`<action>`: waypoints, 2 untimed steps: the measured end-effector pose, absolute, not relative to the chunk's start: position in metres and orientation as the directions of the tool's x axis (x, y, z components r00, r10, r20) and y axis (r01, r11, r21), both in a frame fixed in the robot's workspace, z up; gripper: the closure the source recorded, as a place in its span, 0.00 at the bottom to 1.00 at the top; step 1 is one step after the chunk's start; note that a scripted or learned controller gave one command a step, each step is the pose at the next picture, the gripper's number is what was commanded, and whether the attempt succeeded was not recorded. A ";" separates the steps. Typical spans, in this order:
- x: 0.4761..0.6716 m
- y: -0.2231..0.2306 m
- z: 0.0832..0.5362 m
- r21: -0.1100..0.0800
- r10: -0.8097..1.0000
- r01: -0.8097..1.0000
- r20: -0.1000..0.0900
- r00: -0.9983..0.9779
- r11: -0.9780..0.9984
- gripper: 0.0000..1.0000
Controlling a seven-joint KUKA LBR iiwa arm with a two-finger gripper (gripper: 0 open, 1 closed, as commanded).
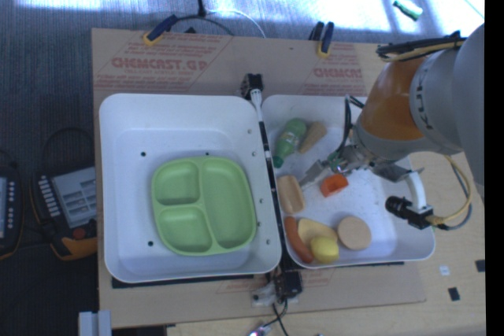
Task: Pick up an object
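Two bins: left bin (118, 169) and right bin (409, 248), side by side on the tabletop (157, 67), touching along the middle.
left bin: holds a green divided plate (205, 204), lying flat, towards the near right of the bin floor.
right bin: all the small objects are here, mostly along its left wall and near edge.
my fingers (335, 168): over the middle of the right bin, low, pointing towards the left wall. Cannot tell if they are open or closed; nothing visibly between them.
orange block (334, 185): on the bin floor just beside my fingers, on the near side. Contact unclear.
green bottle (288, 139): far left of the right bin, tilted against the left wall.
tan piece (313, 135): just right of the bottle, touching or nearly so.
bread-like block (290, 193): against the left wall, mid-way down.
near-left corner of right bin: carrot-like piece (296, 238), yellow lemon (324, 249), packed together.
round tan disc (354, 232): near edge, just right of the lemon.
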State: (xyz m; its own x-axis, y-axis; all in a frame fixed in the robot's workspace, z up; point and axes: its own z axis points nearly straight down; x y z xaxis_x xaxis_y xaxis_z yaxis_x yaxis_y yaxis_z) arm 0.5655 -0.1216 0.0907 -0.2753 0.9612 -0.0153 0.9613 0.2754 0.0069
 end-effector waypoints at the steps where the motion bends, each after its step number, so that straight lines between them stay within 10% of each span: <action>1: 0.568 -0.120 0.102 0.014 0.961 0.961 -0.015 -0.275 0.275 1.00; 2: 0.575 -0.115 0.092 0.005 0.753 0.753 -0.017 -0.658 0.658 1.00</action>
State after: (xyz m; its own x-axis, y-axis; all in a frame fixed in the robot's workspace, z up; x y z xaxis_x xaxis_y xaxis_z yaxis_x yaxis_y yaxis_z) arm 0.5747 -0.1146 0.0921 -0.6582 0.7526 -0.0169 0.7527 0.6584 0.0049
